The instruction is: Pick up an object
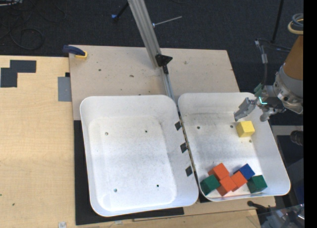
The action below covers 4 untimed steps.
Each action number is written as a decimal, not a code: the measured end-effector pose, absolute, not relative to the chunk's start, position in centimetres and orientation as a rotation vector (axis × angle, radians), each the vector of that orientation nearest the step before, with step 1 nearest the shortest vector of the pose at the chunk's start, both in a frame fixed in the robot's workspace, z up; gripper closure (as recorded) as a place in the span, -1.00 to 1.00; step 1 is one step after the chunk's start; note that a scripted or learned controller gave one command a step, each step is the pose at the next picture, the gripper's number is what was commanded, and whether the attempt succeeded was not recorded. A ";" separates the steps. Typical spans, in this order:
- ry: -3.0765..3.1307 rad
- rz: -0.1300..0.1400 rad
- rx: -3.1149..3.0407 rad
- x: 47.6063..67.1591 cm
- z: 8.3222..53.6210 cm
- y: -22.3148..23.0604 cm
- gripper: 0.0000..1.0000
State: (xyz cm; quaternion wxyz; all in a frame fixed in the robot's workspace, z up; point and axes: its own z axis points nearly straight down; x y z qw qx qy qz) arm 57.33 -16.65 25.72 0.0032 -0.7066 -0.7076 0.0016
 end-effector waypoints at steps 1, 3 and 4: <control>-2.220 0.002 -2.219 57.4 25.9 -16.7 -1.00; -2.214 0.008 -2.218 56.6 14.5 -17.5 -1.00; -2.216 0.004 -2.220 56.5 9.2 -17.4 -1.00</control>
